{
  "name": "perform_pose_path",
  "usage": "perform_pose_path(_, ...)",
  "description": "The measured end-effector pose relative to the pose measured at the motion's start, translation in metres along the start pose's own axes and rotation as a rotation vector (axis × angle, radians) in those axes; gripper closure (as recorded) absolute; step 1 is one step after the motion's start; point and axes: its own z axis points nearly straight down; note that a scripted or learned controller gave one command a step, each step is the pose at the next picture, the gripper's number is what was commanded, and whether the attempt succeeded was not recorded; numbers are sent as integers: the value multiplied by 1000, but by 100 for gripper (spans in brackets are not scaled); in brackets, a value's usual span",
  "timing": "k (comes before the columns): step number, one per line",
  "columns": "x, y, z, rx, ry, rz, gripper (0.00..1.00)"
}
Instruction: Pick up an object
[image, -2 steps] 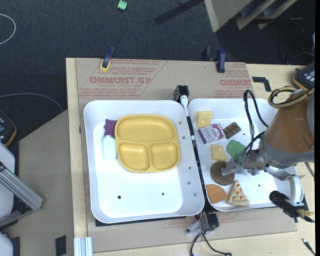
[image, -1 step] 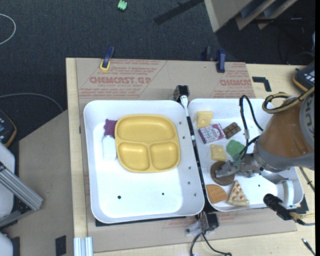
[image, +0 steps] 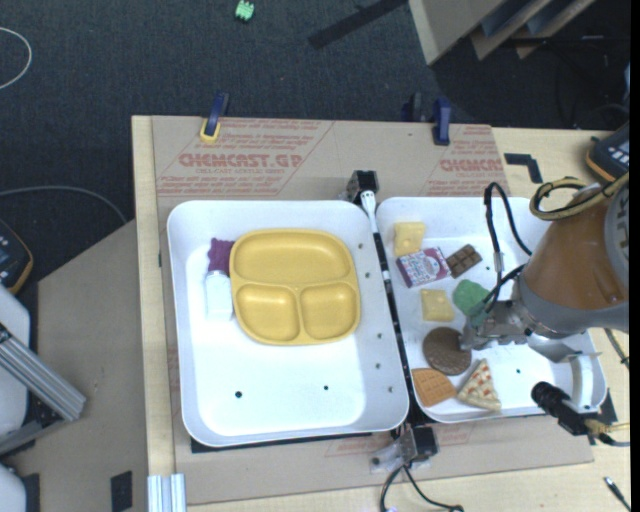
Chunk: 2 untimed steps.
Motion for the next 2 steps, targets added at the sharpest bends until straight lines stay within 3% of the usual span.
perform_pose_path(2, 2, -2, -88, 5, -1, -3, 100)
